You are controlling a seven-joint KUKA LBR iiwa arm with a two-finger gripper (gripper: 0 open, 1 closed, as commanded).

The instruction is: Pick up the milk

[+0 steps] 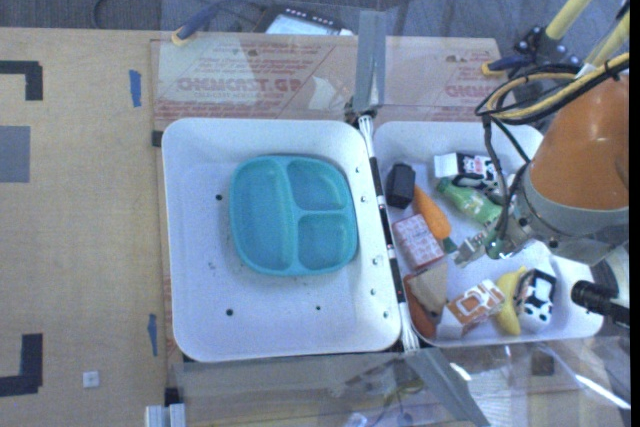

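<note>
- Left bin [190, 245]: holds a teal divided plate [294, 214] with three compartments, lying flat near the bin's middle.
- Right bin [585, 315]: crowded with small toy items; the arm [590, 165] reaches in from the right and covers its right part.
- Milk [538, 298]: a small white carton with black cow patches, at the near right of the right bin, touching a yellow banana [512, 300] on its left.
- Second patched carton [468, 165]: at the far side of the same bin, just beside a green item [470, 202].
- Other neighbours: orange carrot [432, 213], black block [401, 185], pink box [418, 242], orange-and-white box [475, 303].
- Tool [488, 245]: low over the bin's middle, between carrot and banana, apart from the milk; whether it is released or clenched cannot be told.
- Desk [80, 215]: bare wood with blue tape marks, left of the bins.
</note>
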